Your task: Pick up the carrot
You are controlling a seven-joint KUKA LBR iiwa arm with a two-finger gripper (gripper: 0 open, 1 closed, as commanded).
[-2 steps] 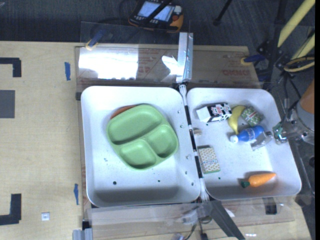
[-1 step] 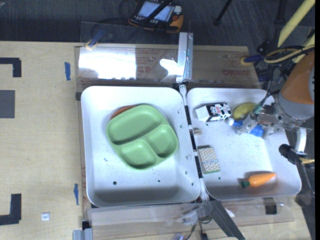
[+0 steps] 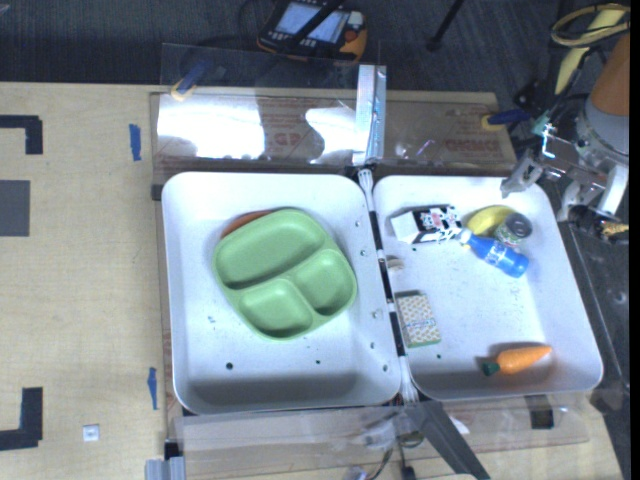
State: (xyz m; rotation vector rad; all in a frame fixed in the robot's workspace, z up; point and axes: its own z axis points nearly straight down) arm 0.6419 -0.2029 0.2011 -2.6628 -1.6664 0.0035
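The carrot point(image 3: 521, 359), orange with a dark green stem end pointing left, lies on its side in the front right corner of the right bin point(image 3: 570, 298). My gripper point(image 3: 545, 180) hangs over the bin's back right corner, well behind the carrot and apart from it. Nothing shows between its parts. The grey arm with its orange band point(image 3: 612, 88) rises behind it at the right edge.
A yellow item point(image 3: 488, 218), a silver can point(image 3: 517, 229), a blue bottle point(image 3: 498, 256) and a white card point(image 3: 424, 223) cluster at the right bin's back. A patterned packet point(image 3: 418, 319) lies near the divider. The left bin holds a green divided plate point(image 3: 285, 271).
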